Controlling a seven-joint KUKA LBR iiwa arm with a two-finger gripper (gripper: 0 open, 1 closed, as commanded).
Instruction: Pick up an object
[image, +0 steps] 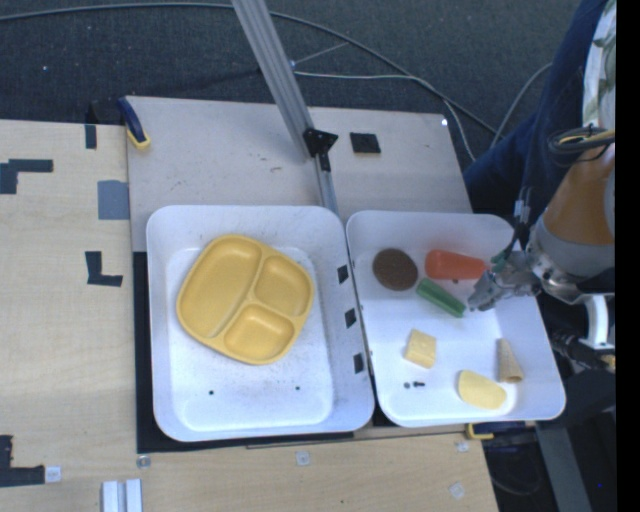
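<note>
No legible writing, brand or label on any item or on either bin.

Left bin (170, 395): holds one yellow divided plate (245, 297), three compartments, set toward the upper left of the bin floor. Bare white floor runs along the bin's lower and right sides, with a few dark specks.

Right bin (540, 395): six items.
- brown round disc (395, 268), upper left
- orange-red piece (455, 264), just right of the disc
- green stick (440, 297), lying at a slant below the orange-red piece, near both
- pale yellow wedge (421, 349), mid-bin, apart from the rest
- yellow rounded piece (481, 389), near the lower edge
- tan cone (510, 360), close above and right of the yellow rounded piece

Open floor in the right bin: lower left corner and a strip in the middle.

Gripper (490, 290) sits low over the right bin, at the right end of the green stick and just below the orange-red piece. Jaws: cannot tell whether wide, narrow or holding anything. Arm enters across the bin's right rim.

Surface (230, 150) above the bins is bare grey.
</note>
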